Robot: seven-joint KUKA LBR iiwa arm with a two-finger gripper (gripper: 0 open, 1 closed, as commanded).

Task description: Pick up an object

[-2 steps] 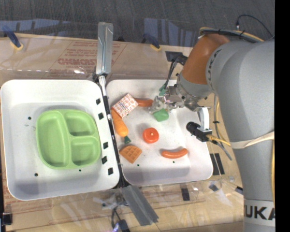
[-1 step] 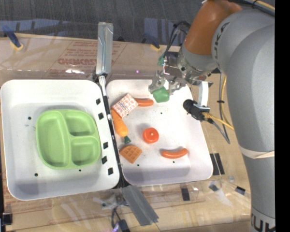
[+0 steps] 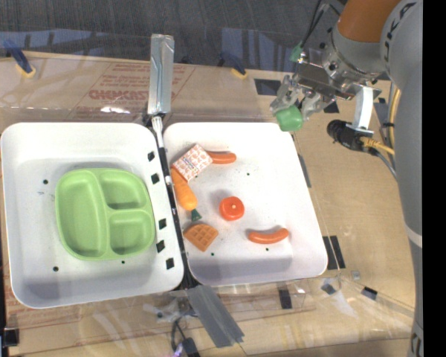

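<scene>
The small green block [image 3: 289, 117] is pinched in the fingers of the gripper [image 3: 292, 112], up over the far right corner of the right bin [image 3: 303, 222], and a loose pinch could drop it.

A robotics lab — taped cardboard bench [image 3: 357, 222], white bins [image 3: 15, 199], toy food [image 3: 232, 208].

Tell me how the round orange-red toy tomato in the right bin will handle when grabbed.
The round orange-red toy tomato looks smooth and glossy, so probably slippery. Its rounded shape suggests it may roll if nudged. It looks like hollow plastic, so likely light and stiff.
</scene>
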